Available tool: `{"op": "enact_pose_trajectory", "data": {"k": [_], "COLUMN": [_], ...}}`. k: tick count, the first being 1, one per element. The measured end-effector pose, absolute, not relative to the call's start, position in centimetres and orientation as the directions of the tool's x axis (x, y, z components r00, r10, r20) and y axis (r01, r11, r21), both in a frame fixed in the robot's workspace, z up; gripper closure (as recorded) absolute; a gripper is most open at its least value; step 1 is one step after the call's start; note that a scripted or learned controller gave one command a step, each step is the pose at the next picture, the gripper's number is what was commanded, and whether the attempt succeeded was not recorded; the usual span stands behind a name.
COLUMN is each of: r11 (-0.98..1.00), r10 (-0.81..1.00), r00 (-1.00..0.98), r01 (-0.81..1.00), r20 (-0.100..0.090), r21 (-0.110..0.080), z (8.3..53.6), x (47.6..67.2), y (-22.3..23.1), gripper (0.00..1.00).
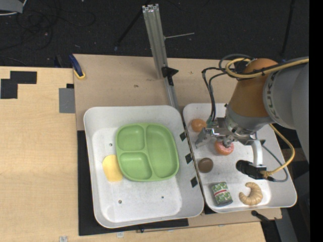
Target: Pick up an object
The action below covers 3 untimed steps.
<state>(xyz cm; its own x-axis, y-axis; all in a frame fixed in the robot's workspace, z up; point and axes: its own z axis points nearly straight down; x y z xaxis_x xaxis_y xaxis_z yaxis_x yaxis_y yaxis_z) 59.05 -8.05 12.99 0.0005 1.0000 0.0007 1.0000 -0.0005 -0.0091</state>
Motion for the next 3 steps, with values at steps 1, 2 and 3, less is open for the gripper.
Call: {"op": "enact_pose_trajectory", "data": {"k": [1,2,3], "r11": [-0.001,-0.007,0.000], "r10": [1.000,1.000,1.000], "r00": [0.001,0.007,0.000], "r01": [1.000,1.000,1.000], "r20": [-0.001,-0.002,0.000], "r21": [0.004,0.000,0.002], "z": [10.3,11.0,17.3], "x": [59.3,59.1,59.0], "y": [-8.1,-8.4,-8.2], "gripper": [0.00,1.00,1.00]}}
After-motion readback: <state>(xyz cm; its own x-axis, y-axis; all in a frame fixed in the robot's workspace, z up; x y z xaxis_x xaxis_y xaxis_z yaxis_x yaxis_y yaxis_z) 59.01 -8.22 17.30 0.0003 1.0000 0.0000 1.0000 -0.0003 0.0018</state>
